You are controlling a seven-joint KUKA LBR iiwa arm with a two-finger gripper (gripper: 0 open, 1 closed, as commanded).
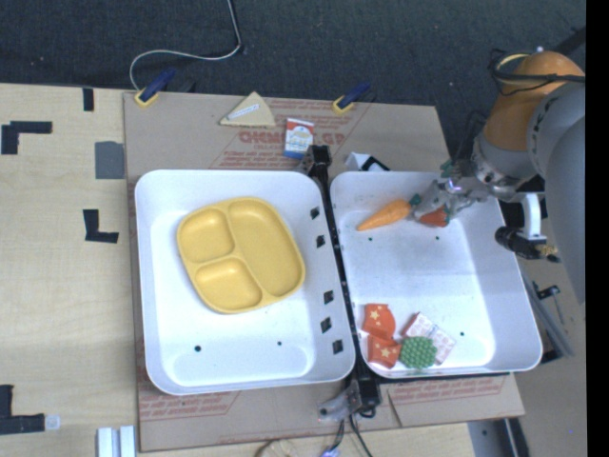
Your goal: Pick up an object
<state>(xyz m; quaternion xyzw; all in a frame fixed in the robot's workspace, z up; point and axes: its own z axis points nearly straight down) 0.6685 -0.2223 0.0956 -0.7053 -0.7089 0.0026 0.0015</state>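
In the right bin (476, 284), an orange toy carrot (383, 216) lies near the far wall, its green top pointing right. A small red item (434, 219) sits just right of the carrot. My gripper (449, 191) hovers at the bin's far right corner, directly above and touching or nearly touching the red item and the carrot's top. At the bin's near edge lie two orange-red pieces (380, 334), a green round item (417, 352) and a white patterned packet (435, 335).
The left bin (162, 284) holds a yellow divided plate (240, 253). Behind the bins, a small red-and-white box (299, 138) and a tan wedge (250, 111) sit on the cardboard. The grey arm with its orange band (533, 103) comes in from the right.
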